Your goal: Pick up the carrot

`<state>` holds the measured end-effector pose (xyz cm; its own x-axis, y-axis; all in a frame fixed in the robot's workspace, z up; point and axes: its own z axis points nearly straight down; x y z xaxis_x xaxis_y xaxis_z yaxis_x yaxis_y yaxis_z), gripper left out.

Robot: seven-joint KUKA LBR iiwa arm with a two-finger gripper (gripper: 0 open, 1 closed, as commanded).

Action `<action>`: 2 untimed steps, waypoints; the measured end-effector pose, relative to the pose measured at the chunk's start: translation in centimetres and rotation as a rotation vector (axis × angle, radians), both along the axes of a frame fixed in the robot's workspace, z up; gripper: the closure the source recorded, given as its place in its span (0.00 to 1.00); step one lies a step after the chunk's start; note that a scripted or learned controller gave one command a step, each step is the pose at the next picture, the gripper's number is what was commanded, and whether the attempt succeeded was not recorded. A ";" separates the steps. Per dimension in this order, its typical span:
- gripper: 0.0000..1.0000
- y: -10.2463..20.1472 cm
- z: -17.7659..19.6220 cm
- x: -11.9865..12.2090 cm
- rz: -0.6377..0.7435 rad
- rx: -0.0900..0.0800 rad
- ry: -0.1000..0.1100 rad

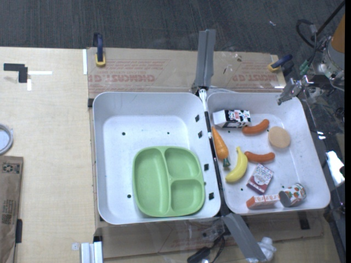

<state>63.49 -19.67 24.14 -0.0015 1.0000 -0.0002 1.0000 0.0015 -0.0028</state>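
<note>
At the near edge of the bench, a grey bracket (245,240) was seen jutting out below the junction of the two bins. The left bin (109,125) was the larger-looking of the two, and a green divided plate (169,181) was set in its near right part, with bare white floor left behind and to the left of it. The right bin (307,147) was crowded with small items.

The carrot (220,144) was found in the right bin, lying just beside that bin's left wall, near the divider between the bins. Its long axis was seen to run from far to near at a slight slant, the orange body at the far end and the green tip pointing toward the near edge and slightly right. It appeared as a smooth tapered orange form with a small dark green end. A banana (237,167) lay near its tip, and a black-and-white carton (232,118) sat just beyond its far end; little room was left between carrot and wall, more on its right side.

Two sausages (255,127) (259,157), a tan round disc (279,137), a red packet (260,178) and a small can (293,194) were spread further right.

The gripper (289,90) was seen over the far right corner of the right bin, well apart from the carrot; whether it was open could not be told, and nothing was seen held.
</note>
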 end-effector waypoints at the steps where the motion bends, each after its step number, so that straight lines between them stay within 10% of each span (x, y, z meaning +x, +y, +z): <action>1: 0.00 3.3 -12.7 1.0 0.050 -0.006 -0.024; 2: 0.00 8.2 -6.5 -5.9 0.031 0.001 0.000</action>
<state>57.55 -11.44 17.66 -0.0322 0.9995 0.0003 0.9995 0.0322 -0.0024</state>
